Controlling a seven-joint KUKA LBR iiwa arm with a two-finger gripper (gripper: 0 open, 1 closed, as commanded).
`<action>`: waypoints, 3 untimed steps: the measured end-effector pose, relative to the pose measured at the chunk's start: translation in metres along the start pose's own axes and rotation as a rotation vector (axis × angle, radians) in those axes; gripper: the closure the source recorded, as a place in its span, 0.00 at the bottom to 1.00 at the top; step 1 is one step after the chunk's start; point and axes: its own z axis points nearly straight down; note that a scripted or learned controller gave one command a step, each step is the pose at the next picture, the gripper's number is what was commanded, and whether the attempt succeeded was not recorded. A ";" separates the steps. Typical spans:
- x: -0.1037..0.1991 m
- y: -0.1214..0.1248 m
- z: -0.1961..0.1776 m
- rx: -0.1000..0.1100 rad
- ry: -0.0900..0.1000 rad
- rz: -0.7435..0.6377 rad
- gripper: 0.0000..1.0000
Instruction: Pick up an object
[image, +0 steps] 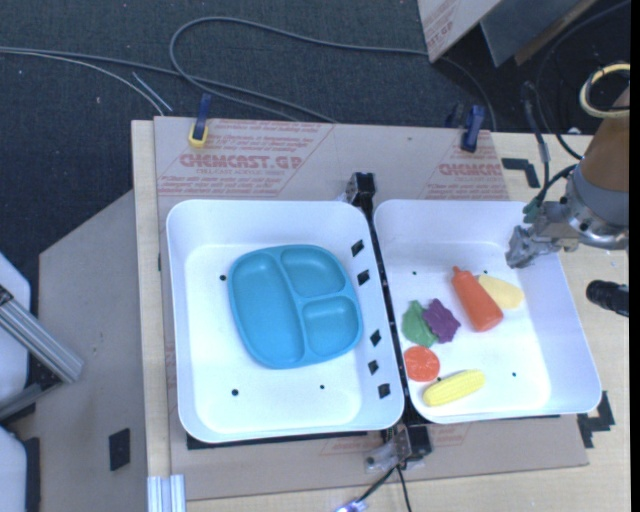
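The right bin (560, 330) holds several toy foods: an orange carrot (476, 299), a pale yellow lemon-like piece (503, 292) touching it, purple grapes (440, 320), a green piece (417, 325), an orange-red slice (421, 363) and a yellow corn cob (454, 386). My gripper (524, 249) hangs over the bin's far right part, just up and right of the carrot and the yellow piece, apart from them. Nothing shows between its fingers.
The left bin (200, 400) carries a blue divided plate (295, 304). A black divider with clips (372, 300) runs between the bins. Blue clamps (202, 118) hold the cardboard base at the back. Cables lie behind the bench.
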 end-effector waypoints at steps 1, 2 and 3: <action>0.003 0.008 -0.063 -0.002 0.000 0.000 1.00; 0.002 0.009 -0.114 0.000 0.000 0.000 1.00; 0.042 -0.008 -0.102 0.010 0.004 -0.002 1.00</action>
